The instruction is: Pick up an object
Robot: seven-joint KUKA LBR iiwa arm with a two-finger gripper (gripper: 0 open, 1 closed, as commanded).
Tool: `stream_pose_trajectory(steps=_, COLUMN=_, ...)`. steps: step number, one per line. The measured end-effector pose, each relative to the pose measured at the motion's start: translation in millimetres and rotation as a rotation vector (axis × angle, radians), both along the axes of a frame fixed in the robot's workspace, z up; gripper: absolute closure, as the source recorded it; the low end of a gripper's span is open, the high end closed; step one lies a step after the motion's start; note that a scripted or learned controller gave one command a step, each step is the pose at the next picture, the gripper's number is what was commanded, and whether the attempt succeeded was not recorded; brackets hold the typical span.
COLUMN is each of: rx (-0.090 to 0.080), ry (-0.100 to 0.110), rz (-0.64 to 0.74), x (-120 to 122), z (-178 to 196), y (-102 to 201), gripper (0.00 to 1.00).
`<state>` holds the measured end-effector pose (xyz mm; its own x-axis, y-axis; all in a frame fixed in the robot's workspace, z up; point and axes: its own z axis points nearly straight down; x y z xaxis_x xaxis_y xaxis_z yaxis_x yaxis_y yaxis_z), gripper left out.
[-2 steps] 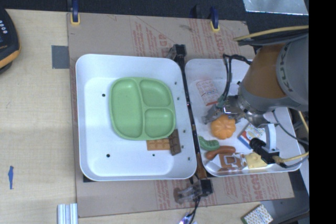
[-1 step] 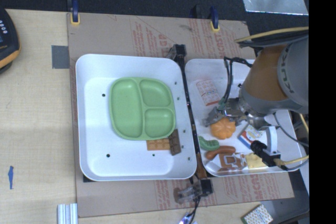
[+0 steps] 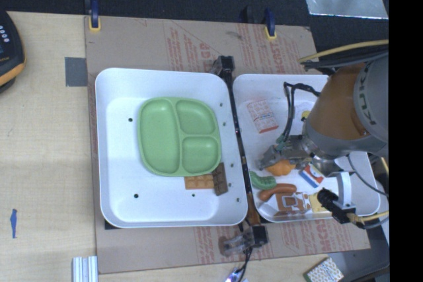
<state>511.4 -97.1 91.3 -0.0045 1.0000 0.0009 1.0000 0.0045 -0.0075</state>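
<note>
My gripper (image 3: 277, 156) hangs low over the middle of the right bin (image 3: 246, 92), on the grey arm with its orange band (image 3: 337, 109). Just below and touching its tip lies a small orange object (image 3: 283, 168). Near it are a green piece (image 3: 262, 179), a brown sausage-shaped toy (image 3: 277, 191), a printed card (image 3: 294, 203) and a red-and-blue item (image 3: 310, 176). A white packet with red print (image 3: 262, 114) lies at the back of that bin. The arm hides the bin's right half.
The left bin (image 3: 109, 142) holds a green divided plate (image 3: 178, 135), with an orange block (image 3: 198, 183) and a dark brown block (image 3: 220, 178) at its front edge. A black clip (image 3: 225, 65) sits where the bins meet. A black device (image 3: 8, 49) lies at the far left.
</note>
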Motion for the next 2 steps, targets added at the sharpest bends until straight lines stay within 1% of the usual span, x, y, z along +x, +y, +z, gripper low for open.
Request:
stream_pose_trajectory(steps=1, rx=0.000, ry=-0.001, rz=0.000, x=1.1, z=10.6, y=-0.9, gripper=1.00)
stream_pose_trajectory(steps=2, rx=-0.001, ry=-0.022, rz=0.009, x=104.9, z=107.3, y=53.4, gripper=1.00)
